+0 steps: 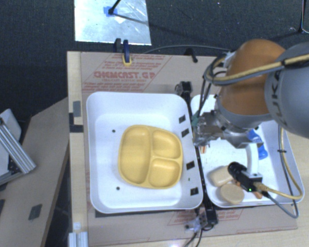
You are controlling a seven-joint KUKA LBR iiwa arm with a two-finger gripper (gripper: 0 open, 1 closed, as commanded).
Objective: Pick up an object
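A yellow divided plate point(149, 156) lies flat in the middle of the left bin point(105, 117). In the right bin point(278, 189), two tan rounded pieces point(220, 177) point(232, 194) sit near the front edge. A blue and white object point(255, 144) lies further back, partly under the arm. My gripper point(202, 136) hangs low over the right bin's left edge, close to the wall between the bins, behind the tan pieces. Nothing can be seen held in it. The arm's bulk hides the back of the right bin.
Black clips line the wall between the two bins point(188, 148). A yellow cable point(286, 192) loops along the right bin's front right. A shiny sheet point(112, 14) lies on the dark floor behind the bench.
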